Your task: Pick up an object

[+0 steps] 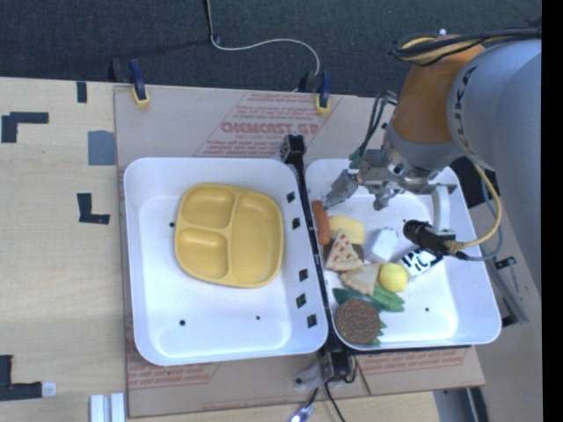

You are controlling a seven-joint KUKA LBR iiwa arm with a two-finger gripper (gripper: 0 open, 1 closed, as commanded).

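While the gripper (361,191) hangs over the right bin (466,310), its two fingers stand apart with nothing between them.
Below the fingers: carrot (322,223), yellow wedge (347,229), pizza slice (342,253), white block (383,243), lemon (393,277), green pods (384,300), and a brown round patty (358,321) farthest below. Well off to the camera view's left, a yellow divided plate (230,234) lies in the left bin (158,323).
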